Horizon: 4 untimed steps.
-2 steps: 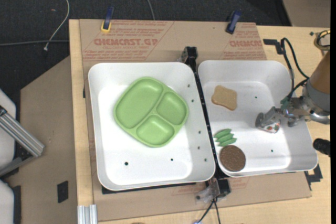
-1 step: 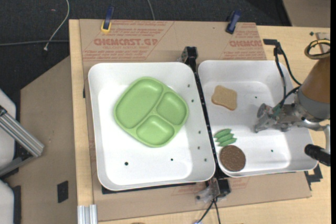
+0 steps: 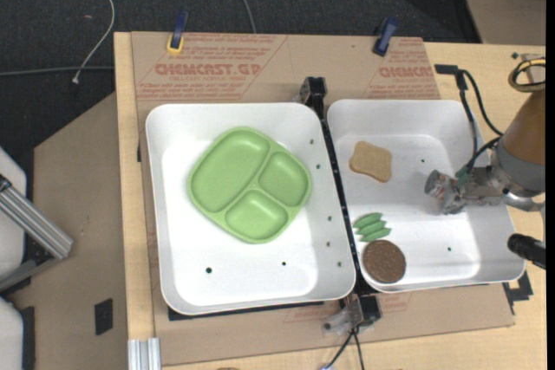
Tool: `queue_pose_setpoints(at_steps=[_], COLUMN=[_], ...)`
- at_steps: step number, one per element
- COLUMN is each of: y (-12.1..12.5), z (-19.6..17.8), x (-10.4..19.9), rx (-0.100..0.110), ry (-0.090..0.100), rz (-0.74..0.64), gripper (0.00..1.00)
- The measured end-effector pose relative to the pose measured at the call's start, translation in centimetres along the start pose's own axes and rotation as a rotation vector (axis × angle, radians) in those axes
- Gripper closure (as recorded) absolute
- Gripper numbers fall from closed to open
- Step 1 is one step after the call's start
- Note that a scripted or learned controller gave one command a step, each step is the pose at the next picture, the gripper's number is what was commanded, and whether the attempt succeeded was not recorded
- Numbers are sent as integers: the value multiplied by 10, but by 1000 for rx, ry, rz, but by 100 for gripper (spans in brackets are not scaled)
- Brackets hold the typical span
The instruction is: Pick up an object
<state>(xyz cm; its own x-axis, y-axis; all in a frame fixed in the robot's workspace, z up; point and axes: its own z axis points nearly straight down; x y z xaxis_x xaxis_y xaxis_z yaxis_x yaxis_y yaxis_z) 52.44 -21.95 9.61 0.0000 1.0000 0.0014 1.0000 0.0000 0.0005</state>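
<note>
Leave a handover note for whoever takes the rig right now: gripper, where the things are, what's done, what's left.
Gripper: low in the right bin, toward its right side, nothing seen between its fingers; open or shut cannot be told.
Things in the right bin: bread slice near the top left, green pods and brown cookie at the lower left, all apart from the gripper.
Left bin: green divided plate, nothing on it.
Done: nothing picked up yet.
Left: close on one object and lift it; the bread looks nearest.
</note>
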Motion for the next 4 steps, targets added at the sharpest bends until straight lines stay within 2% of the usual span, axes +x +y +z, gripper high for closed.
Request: queue_pose_setpoints(at_steps=[1,2,3,4], y=[7,1,3,10], z=[-59,-108,-172,-167], x=[7,1,6,67], rx=[-6,-5,-7,1], ry=[-4,-4,-4,2], rz=[-2,-1,-3,-7], gripper=[100,100,100,100])
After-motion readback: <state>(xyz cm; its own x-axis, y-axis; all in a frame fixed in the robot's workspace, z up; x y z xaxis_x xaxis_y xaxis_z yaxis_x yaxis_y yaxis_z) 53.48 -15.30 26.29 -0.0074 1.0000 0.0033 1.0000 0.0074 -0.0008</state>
